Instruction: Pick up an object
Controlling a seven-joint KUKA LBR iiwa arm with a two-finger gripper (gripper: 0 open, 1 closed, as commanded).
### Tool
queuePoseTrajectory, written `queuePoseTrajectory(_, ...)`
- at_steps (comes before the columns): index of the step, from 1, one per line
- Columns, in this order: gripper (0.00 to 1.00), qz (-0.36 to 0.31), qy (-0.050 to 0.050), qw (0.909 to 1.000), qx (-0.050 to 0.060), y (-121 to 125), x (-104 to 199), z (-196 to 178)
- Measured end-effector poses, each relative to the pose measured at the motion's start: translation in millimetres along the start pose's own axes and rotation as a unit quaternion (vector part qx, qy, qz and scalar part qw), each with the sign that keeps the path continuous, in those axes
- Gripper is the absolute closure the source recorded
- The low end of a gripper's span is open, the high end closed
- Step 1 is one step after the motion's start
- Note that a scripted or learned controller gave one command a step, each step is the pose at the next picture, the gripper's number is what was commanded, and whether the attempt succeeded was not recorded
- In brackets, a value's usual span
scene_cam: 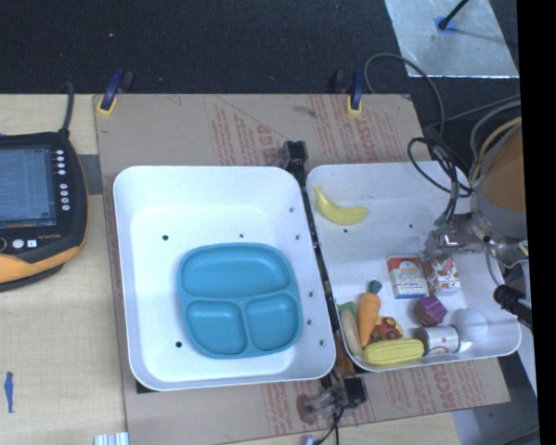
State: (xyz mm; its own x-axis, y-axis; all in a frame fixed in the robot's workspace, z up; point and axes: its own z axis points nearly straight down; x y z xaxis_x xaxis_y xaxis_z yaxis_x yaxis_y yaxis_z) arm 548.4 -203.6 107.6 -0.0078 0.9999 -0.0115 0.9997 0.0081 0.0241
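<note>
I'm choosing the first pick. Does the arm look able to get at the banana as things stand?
Probably yes. The banana lies alone in the far part of the right bin, apart from the carrot, corn and small cartons bunched nearer the front. Nothing lies over it, and the arm sits just beside that bin.

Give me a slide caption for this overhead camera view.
Blue three-compartment plastic plate sits in left white bin; right white bin holds yellow toy banana and assorted toy groceries.

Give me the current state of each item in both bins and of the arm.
Blue divided plate: flat in left bin.
Banana: lying loose, right bin.
Carrot: lying loose.
Corn: lying against near wall.
Small box: lying flat.
Gripper: over right bin, nothing visibly held.
</note>
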Motion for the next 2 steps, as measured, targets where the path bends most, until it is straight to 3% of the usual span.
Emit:
queuePoseTrajectory(1, 0.0, -0.001, 0.003, 1.0, 0.003, -1, 2, 1)
queuePoseTrajectory(2, 1.0, 0.0, -0.003, 1.0, -0.001, 0, -3, -12)
